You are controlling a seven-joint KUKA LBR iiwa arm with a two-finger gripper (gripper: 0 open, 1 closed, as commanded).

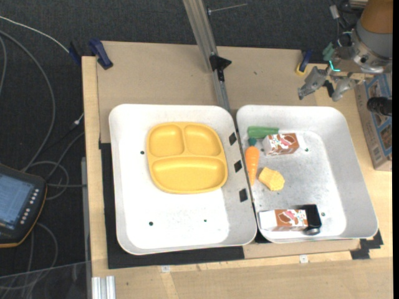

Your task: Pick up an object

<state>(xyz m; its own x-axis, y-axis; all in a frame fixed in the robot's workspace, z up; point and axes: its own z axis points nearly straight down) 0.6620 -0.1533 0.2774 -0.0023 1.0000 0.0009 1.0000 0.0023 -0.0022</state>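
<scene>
We see claw [324, 87] open, gripping nothing, above far edge of right bin [349, 167]; carrot [251, 161] inside.

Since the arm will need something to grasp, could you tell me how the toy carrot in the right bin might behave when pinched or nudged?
The carrot looks rounded and tapered, so it may roll or squirt out of a pinch. It looks like smooth plastic, probably light and stiff. It lies close beside the yellow corn piece, so a nudge may shift both.
</scene>
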